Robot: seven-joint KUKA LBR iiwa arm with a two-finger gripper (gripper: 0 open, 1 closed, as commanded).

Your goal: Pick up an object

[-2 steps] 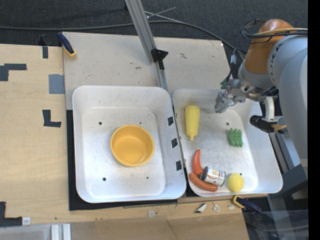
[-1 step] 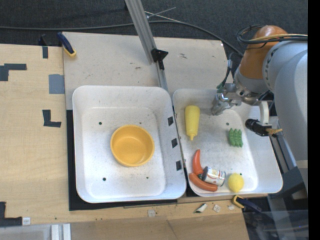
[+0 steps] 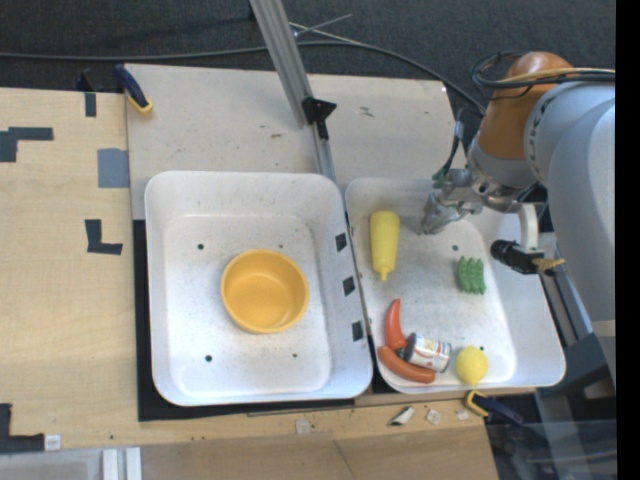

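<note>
The gripper (image 3: 437,216) hangs over the right bin's (image 3: 520,313) far edge, beside the corn (image 3: 384,244), likely its target; whether it's open, I can't tell.

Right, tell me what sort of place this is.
Most likely a robotics lab test bench: a grey arm's gripper hangs over two white bins, toy food such as a corn cob lies in one, and tape marks dot the wooden benchtop.

The grey arm (image 3: 580,158) comes in from the frame's right edge, its orange band (image 3: 515,108) at upper right, wrist bent down-left. The gripper (image 3: 436,218) points downward, right of centre.
</note>
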